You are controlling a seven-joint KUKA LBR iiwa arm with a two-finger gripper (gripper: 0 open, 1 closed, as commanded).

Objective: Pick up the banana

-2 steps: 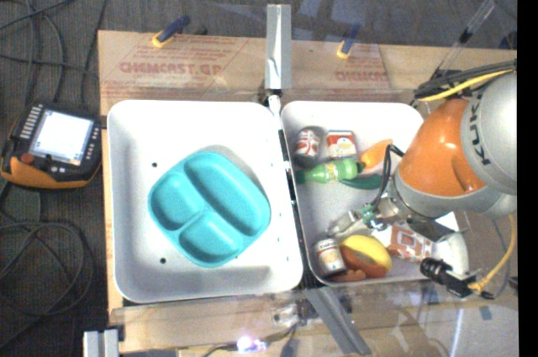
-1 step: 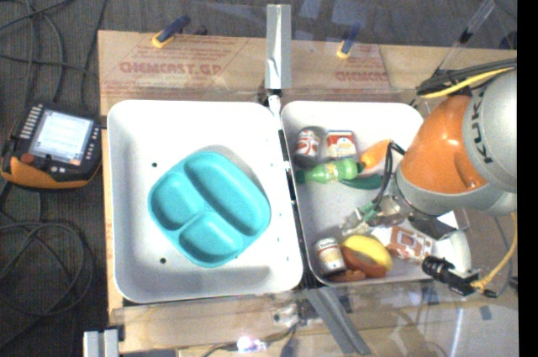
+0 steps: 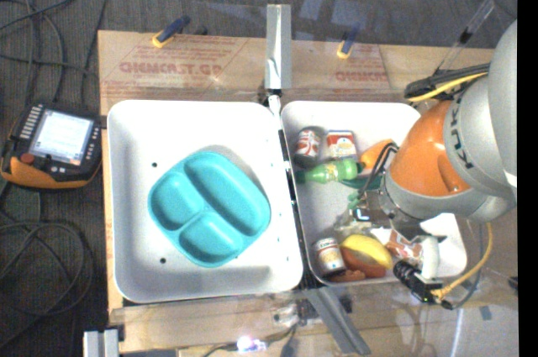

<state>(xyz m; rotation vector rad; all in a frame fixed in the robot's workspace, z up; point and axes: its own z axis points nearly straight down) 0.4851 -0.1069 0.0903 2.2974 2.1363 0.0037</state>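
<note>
The banana (image 3: 364,248) is a short yellow shape lying near the front of the right bin (image 3: 313,204), resting against a reddish fruit (image 3: 360,270). My gripper (image 3: 361,212) hangs from the grey and orange arm (image 3: 429,166) that reaches in from the right. It sits just above and behind the banana, with its dark body partly covering the bin floor. I see nothing lifted clear of the bin.
The right bin also holds a small can (image 3: 329,255) left of the banana, a green bottle (image 3: 334,172), a soda can (image 3: 308,143), a red and white tin (image 3: 340,144) and an orange item (image 3: 376,154). A teal divided plate (image 3: 210,207) lies in the left bin (image 3: 126,179).
</note>
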